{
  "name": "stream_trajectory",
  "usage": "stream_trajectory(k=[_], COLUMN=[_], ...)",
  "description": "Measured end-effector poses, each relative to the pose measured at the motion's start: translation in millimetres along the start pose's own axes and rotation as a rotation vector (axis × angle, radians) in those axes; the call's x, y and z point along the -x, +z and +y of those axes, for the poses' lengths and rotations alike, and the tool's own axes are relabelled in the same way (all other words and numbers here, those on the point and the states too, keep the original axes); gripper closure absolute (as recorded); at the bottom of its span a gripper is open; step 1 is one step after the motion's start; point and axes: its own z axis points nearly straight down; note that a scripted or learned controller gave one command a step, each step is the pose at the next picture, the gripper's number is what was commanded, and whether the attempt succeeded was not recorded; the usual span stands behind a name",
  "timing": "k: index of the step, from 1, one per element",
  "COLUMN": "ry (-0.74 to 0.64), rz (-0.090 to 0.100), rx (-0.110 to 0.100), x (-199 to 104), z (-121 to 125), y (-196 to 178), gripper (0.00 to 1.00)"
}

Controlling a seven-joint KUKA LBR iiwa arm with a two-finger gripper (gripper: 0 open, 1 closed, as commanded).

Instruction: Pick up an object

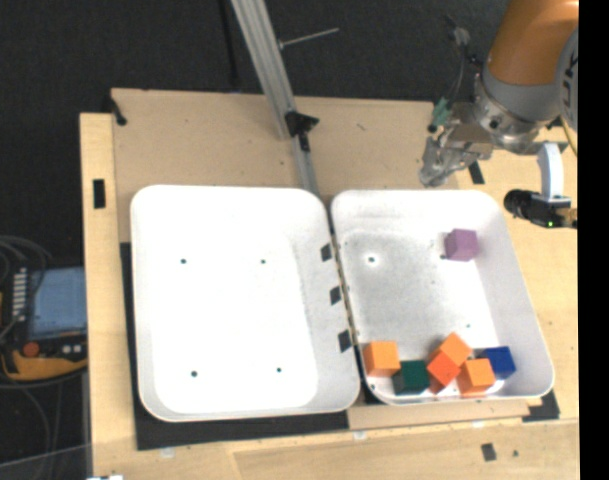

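Note:
The right bin (424, 213) holds a purple block (461, 244) near its back right. Along its front edge lie three orange blocks (382, 356) (447, 358) (476, 375), a dark green block (414, 376) and a blue block (499, 361). My gripper (439, 171) hangs above the bin's back rim, behind and a little left of the purple block. Nothing shows between its fingers, and it is apart from every block.
The left bin (234, 298) lies beside the right one, with a row of small black clips (334, 293) on the seam between them. A slanted metal rod (269, 63) rises from behind the bins. Cables and a blue box (54, 303) sit off the bench at left.

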Motion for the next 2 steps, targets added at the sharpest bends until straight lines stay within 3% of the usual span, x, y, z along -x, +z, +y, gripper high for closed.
stream_trajectory(k=[2], ry=[0.0], rz=[0.001], rx=[-0.002], x=[-90], z=[-4], y=[13], gripper=[1.0])
